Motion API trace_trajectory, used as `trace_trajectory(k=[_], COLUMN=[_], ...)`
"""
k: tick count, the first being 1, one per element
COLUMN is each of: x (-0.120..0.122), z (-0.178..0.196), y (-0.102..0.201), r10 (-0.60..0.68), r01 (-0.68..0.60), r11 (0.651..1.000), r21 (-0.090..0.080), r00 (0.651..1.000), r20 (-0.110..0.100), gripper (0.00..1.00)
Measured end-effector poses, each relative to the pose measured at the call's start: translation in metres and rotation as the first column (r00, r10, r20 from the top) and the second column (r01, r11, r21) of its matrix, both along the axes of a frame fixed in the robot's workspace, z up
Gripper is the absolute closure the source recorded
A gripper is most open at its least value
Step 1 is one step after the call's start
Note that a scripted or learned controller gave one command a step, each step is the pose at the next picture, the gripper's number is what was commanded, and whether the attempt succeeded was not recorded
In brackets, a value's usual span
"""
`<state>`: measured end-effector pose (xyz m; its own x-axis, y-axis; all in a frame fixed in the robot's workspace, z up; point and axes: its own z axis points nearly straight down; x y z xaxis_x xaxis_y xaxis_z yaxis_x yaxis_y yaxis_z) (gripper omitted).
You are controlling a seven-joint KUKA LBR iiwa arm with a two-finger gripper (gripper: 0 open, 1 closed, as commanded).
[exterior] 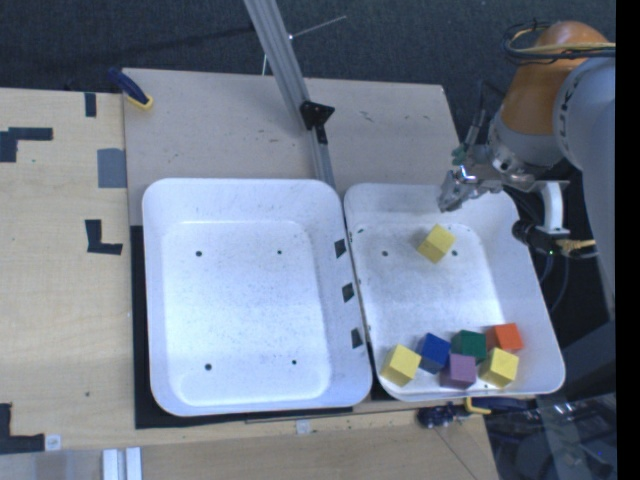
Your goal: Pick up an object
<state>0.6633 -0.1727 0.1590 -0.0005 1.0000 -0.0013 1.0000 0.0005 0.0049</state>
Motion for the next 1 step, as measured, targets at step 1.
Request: trace_trajectory(k=[1], x=[0.0011], z=[0.0466], y=[0.0002], r10=[0.001], r01=[-0.001], r11=[1.000], r21=[0.000], r00=[1.000], r20=[-0.001], gripper=[1.00])
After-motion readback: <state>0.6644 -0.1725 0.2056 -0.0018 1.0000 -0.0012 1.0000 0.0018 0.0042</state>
